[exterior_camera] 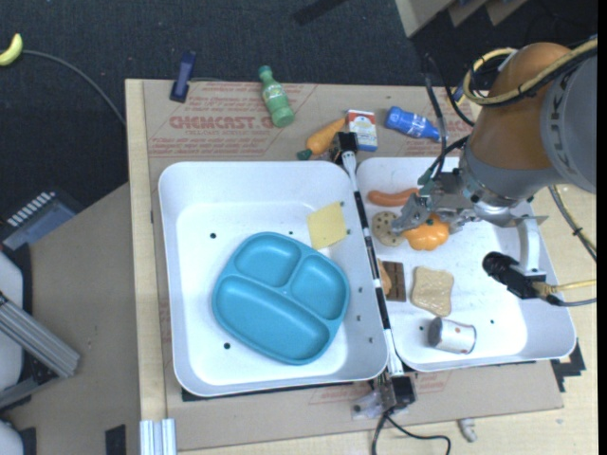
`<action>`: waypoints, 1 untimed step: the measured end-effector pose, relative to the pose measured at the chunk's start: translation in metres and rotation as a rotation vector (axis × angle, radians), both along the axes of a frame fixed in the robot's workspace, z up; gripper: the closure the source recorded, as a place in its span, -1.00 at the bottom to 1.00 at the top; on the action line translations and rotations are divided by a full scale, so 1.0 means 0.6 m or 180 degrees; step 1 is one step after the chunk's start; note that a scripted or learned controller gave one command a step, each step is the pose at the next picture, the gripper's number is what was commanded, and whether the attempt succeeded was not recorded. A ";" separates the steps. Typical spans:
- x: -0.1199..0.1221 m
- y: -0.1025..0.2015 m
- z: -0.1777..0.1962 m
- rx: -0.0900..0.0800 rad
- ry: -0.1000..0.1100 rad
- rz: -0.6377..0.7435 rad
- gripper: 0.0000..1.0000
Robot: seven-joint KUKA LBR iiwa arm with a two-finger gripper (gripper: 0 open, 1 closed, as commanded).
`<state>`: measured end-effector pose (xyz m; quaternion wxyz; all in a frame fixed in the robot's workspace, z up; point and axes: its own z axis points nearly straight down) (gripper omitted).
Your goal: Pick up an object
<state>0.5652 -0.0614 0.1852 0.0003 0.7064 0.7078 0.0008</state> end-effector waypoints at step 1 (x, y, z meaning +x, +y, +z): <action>-0.094 0.093 0.031 0.0002 0.0014 -0.0003 1.00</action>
